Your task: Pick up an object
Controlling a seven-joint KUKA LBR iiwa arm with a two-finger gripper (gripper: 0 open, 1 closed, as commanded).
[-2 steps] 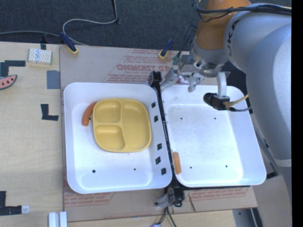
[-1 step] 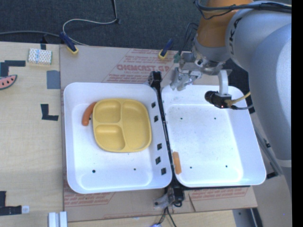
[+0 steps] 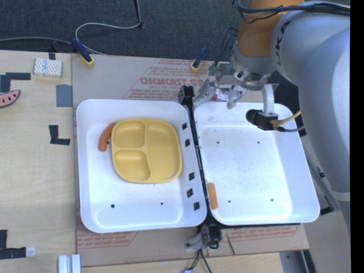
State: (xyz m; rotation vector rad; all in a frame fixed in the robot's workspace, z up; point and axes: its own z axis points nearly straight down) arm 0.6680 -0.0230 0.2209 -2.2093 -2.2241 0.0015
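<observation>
My hand (image 3: 230, 92) hovers over the right bin's (image 3: 296, 209) far edge, grip state unclear; yellow plate (image 3: 147, 150) untouched in left bin (image 3: 91, 209).

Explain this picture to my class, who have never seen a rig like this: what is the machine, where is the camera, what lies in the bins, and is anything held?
One camera looks down at a slant on a bench. The grey robot arm with an orange band reaches in from the right; its end effector sits over the far edge of the right bin. I see nothing held. The left bin holds a yellow divided plate with an orange sausage-shaped piece beside it. A smaller orange piece lies at the right bin's near-left edge.
</observation>
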